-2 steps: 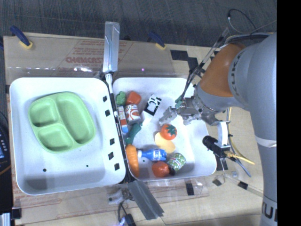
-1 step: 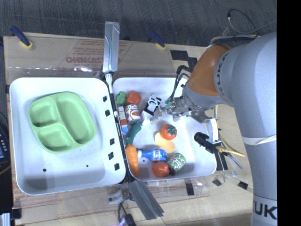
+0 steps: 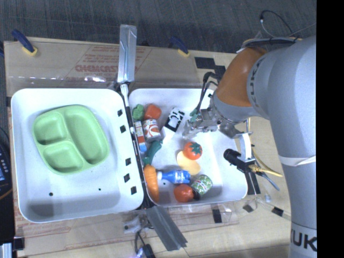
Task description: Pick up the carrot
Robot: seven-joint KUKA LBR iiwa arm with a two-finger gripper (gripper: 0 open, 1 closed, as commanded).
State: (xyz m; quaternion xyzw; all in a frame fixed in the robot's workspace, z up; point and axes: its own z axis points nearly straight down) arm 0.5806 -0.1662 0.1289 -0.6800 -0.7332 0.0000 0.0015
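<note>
Camera view looks down on 2 white bins side by side on the worktop [image 3: 226,58]. Left bin [image 3: 32,198] holds a green divided tray [image 3: 70,138] with 3 compartments. Right bin [image 3: 226,190] holds the clutter. The carrot [image 3: 152,183] lies at that bin's near left corner, right against the wall that divides the bins, with its thin end pointing toward the near rim. Just right of it lies a blue and white bottle [image 3: 174,176], then a red tomato [image 3: 183,193] and a green-labelled can [image 3: 201,184] along the near side. Farther in sit a yellow disc [image 3: 189,165] with an orange and green fruit [image 3: 193,150] on it. The claw [image 3: 200,120] hangs over the far right part of this bin — well apart from the carrot — and its fingers are too blurred against the wrist to say whether they are spread or pressed together; nothing seems to be between them.
</note>
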